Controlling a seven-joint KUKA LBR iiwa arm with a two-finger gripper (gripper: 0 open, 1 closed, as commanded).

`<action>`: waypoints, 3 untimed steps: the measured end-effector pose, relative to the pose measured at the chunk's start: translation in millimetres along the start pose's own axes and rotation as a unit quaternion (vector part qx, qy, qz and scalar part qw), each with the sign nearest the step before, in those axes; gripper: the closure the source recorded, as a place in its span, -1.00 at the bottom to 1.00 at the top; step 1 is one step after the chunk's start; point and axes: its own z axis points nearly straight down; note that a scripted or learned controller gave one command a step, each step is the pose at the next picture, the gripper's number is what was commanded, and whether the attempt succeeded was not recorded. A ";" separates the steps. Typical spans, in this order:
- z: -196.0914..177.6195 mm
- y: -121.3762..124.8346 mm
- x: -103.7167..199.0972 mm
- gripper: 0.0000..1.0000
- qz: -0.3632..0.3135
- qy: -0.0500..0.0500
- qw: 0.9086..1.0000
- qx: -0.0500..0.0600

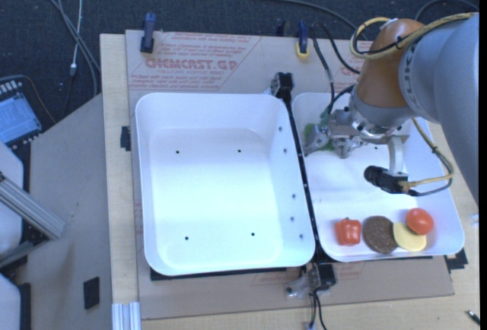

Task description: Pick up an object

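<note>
While toys (pixel 384 231) hug right bin (pixel 327 191) near edge — arm (pixel 396 77) over far end.

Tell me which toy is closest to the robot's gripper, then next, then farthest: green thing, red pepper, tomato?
From the gripper:
1. Green thing, right beside it at the bin's far left.
2. Red pepper, near edge.
3. Tomato, near-right corner.

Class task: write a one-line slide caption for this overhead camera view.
Arm reaches into the right bin, pincer low by a green item; four toy foods line its near edge.
</note>
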 end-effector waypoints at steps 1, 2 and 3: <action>-13.6 1.6 -0.1 1.00 0.000 0.000 1.000 -0.003; -57.7 -2.4 -2.8 1.00 0.000 0.000 1.000 -0.004; -102.0 -6.9 -2.1 1.00 0.000 0.000 1.000 -0.004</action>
